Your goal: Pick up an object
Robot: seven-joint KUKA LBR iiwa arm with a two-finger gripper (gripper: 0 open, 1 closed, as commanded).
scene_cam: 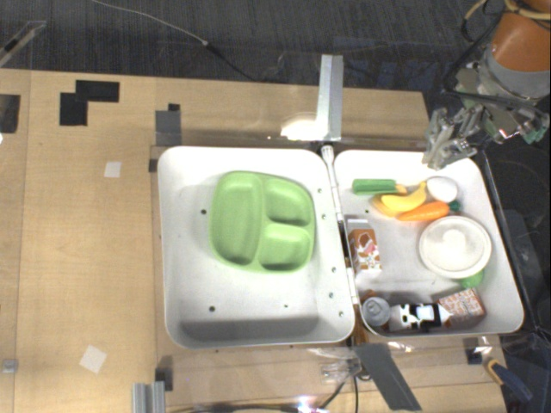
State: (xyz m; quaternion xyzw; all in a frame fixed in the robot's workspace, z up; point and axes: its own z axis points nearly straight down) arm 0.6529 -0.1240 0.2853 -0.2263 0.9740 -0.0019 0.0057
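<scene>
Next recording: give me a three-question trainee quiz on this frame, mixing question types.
1. True or false: the green divided tray lies in the left bin.
2. Multiple choice: the claw is (A) above the left bin, (B) over the back edge of the right bin, near the white egg, (C) over the bottle at the front.
3. Fill in: the banana lies between the green stick behind it and the ______ in front of it.

Key
1. True.
2. B.
3. Carrot, touching the banana, just behind the white bowl.
</scene>
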